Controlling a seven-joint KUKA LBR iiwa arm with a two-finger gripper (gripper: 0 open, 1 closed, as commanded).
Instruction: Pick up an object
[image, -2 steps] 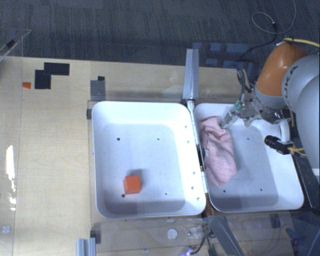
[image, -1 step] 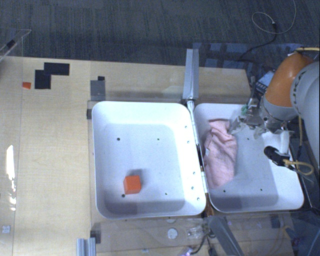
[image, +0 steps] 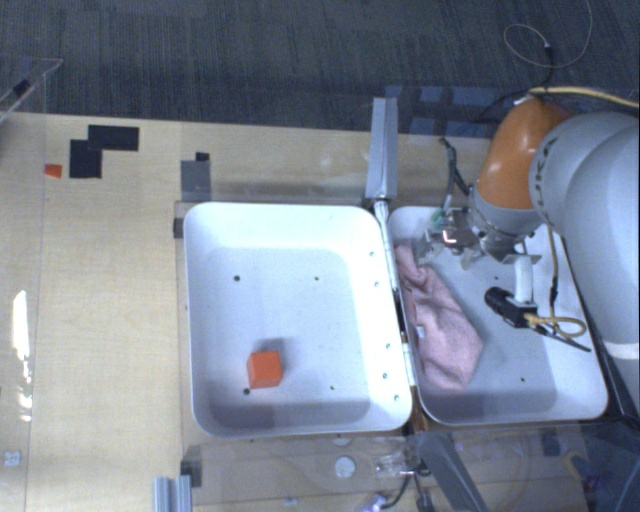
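An orange block (image: 265, 369) lies in the left bin (image: 210, 300), toward its front left. A crumpled pink cloth (image: 437, 320) is spread along the left side of the right bin (image: 570, 390). My gripper (image: 447, 236) hangs over the back of the right bin, just above the cloth's far end. The wrist covers the fingertips, and nothing shows held between them.
A grey metal divider (image: 380, 150) runs between the bins at the back. The arm's grey body (image: 590, 220) fills the right side over the right bin. Black marks (image: 98, 148) and a small orange square (image: 53, 171) sit on the wooden bench at far left.
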